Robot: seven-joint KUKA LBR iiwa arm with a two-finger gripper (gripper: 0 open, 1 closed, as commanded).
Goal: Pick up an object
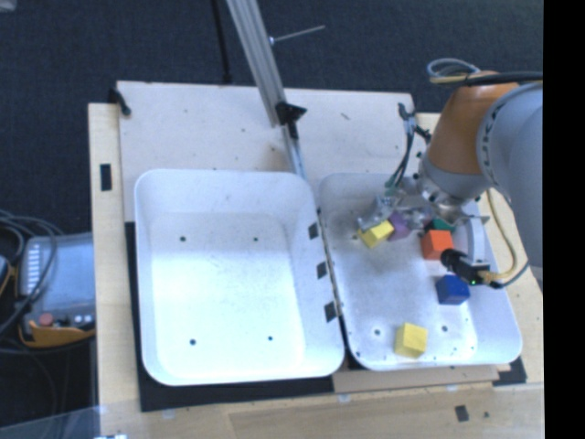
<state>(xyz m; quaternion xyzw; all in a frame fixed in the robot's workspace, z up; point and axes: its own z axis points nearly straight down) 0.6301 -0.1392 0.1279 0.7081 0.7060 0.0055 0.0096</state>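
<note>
Yellow catches the eye first, at the near edge of the right bin (494,337), where a yellow block (411,339) sits on the white floor, well apart from everything else and untouched. A step farther in, toward the right wall, a blue block (452,289) rests just beside a black fitting with its yellow cable, and just beyond that an orange block (437,242) lies close under the arm. Now the action: the pincer (384,222) is down low in the far half of the bin, right over a second yellow piece (376,235), with a small purple piece (399,222) tucked just beside it. Looks like the grasp is being attempted here, but whether the pincer is wide, narrow or closed on anything, I cannot tell; the wrist hardware muddles the view. The yellow piece appears to rest on the bin floor, so by my reading nothing is lifted yet: closing and raising remain. To the left, the other bin (146,190) waits on the surface (201,117), and behind it a metal rail (256,39) slants away.
</note>
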